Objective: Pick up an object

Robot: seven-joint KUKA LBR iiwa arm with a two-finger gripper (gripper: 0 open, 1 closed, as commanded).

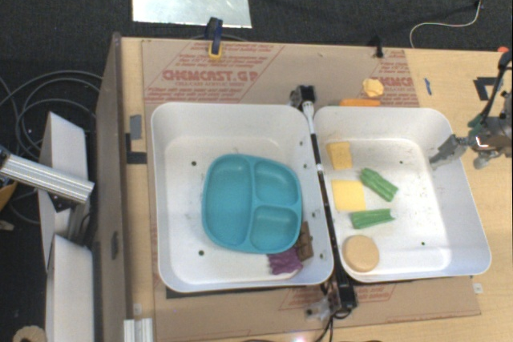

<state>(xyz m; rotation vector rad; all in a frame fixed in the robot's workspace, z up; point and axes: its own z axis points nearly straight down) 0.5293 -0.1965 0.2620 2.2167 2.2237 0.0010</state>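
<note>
The right bin (449, 252) holds two yellow blocks: a small one (341, 155) and a larger one (349, 195). Two green pieces lie beside them, one upper (378, 183) and one lower (371, 218). A round tan biscuit (361, 253) sits near the front. The left bin (172, 172) holds a teal divided plate (251, 203), with a purple piece (282, 262) and a brown piece (304, 244) at the plate's front right edge. My gripper (461, 144) hangs at the right bin's right rim, away from all the objects.
On the cardboard behind the right bin lie a yellow lump (373, 86) and an orange strip (359, 102). A clip (303, 96) sits at the bins' shared rear corner. A yellow-blue clamp (214, 37) stands at the back. Cables run on the floor at left.
</note>
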